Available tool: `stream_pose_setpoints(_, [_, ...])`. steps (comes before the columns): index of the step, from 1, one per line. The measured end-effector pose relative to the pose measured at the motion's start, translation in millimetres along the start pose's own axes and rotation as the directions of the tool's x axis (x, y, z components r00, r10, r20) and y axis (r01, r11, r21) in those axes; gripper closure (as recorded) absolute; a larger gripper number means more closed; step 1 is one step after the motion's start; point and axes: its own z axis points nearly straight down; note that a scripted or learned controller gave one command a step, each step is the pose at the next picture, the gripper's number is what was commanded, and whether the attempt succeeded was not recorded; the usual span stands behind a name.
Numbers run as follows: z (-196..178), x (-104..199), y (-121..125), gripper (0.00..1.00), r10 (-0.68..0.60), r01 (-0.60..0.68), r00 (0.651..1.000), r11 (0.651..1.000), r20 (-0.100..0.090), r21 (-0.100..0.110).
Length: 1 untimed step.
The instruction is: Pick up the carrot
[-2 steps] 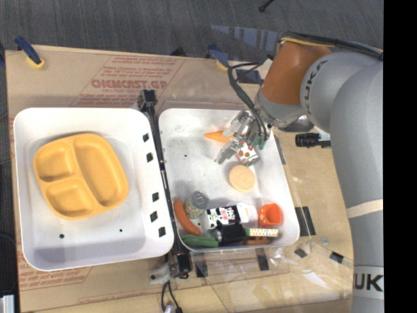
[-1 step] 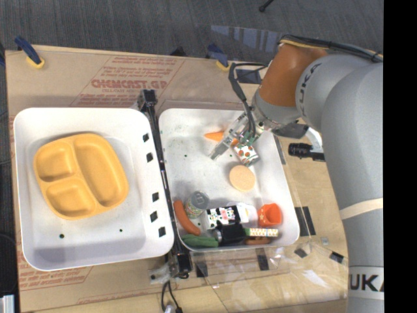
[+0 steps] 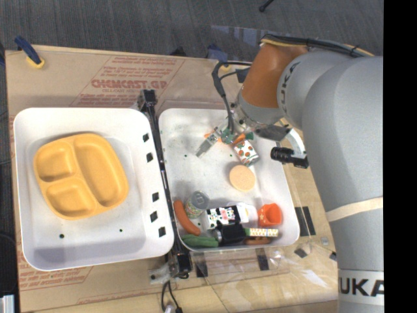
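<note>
Left shallow white plastic bin [image 3: 26, 240]: yellow three-compartment plastic tray [image 3: 80, 174], bare floor along its near and right edges. Right shallow white plastic bin [image 3: 171, 142]: slim orange carrot [image 3: 186, 218] near the front-left corner beside a green vegetable [image 3: 200, 240], toys crowding the front wall, open floor mid-bin. Two-finger gripper [image 3: 210, 143] at the far side, fingers apart, clasping nothing, well apart from the carrot.

Two bins sit side by side on the bench [image 3: 78, 77]. The left bin [image 3: 26, 240] holds a divided tray [image 3: 79, 175] in its left half. The right bin [image 3: 176, 135] holds the remaining items. A round disc [image 3: 242, 178] lies near its centre. Along the near wall, from left to right: the carrot [image 3: 186, 218], a can [image 3: 196, 204] just beside it, a carton [image 3: 229, 214], and a cup [image 3: 270, 214]. The end effector [image 3: 218, 137] sits over the bin's far half, with a small box [image 3: 245, 151] just to its right.
</note>
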Motion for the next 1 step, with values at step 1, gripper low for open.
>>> stream_pose_setpoints(1, [-0.8,-30.0,-10.6,0.00,0.163,-0.163,0.986,0.986,-0.032,-0.015])
